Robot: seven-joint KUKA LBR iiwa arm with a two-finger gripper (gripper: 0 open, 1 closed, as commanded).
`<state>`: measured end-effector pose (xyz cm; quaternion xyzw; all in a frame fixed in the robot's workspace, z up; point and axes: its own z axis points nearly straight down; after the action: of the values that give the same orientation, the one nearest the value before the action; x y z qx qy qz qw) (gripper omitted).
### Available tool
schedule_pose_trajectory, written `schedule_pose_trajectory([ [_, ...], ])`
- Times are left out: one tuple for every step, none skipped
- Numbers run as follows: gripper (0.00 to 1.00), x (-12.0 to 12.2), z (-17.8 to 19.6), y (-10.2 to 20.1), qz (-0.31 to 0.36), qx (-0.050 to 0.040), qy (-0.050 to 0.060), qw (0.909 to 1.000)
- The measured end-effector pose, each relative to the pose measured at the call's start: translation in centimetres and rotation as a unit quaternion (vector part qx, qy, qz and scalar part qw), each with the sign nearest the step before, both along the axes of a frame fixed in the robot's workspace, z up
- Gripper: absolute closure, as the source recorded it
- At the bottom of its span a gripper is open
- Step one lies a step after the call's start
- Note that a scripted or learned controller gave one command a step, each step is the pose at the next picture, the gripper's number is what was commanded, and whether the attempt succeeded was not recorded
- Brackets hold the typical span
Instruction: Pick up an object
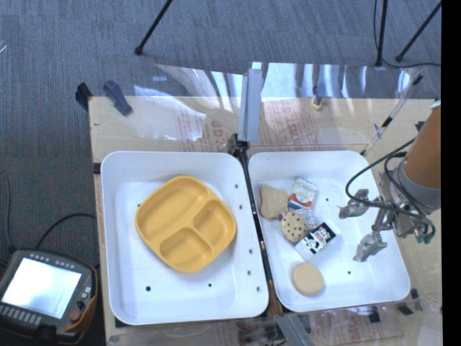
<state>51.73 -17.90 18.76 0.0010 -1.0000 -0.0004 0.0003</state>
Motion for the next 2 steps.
schedule_pose_trajectory([
  [0.00,-0.8,-8.0,3.7,-0.097,-0.0024,-0.012,0.9952],
  [1.00,-0.3,-6.7,3.9,-0.093,-0.0023,-0.016,0.9955],
])
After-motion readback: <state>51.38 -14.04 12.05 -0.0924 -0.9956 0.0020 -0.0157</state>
